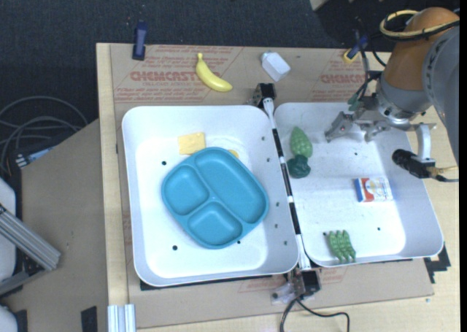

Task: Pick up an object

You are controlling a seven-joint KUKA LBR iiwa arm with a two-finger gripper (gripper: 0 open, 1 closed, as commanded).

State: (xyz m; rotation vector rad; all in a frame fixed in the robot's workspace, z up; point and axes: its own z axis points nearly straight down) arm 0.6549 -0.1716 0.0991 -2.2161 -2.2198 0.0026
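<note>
The right bin [408,239] carries the likely candidates for the pick: a light green leafy toy [300,141] near its far left side, a darker green lump [298,168] touching it on the near side, a small red, white and blue packet [373,190] toward the right, and a ridged green piece [340,245] close to the near rim. All lie on the bin floor, none lifted.

The tool [355,127] hangs over the far part of this bin, well to the right of the leafy toy and farther back than the packet. Its two fingers spread apart like a low tent, released, with nothing between them; whether the tips touch the bin floor cannot be told.

By this reading the step in hand is the approach, with no grasp made. The next move calls for choosing one item, centring the spread fingers over it, going down and clenching. The two touching green toys could be awkward to separate; the packet lies flat and alone.

In the left bin [139,177] sit a blue divided tray [213,195] and a yellow block [192,142]. On the worktop [117,75] beyond lie a banana [211,76] and a white block [276,66].
</note>
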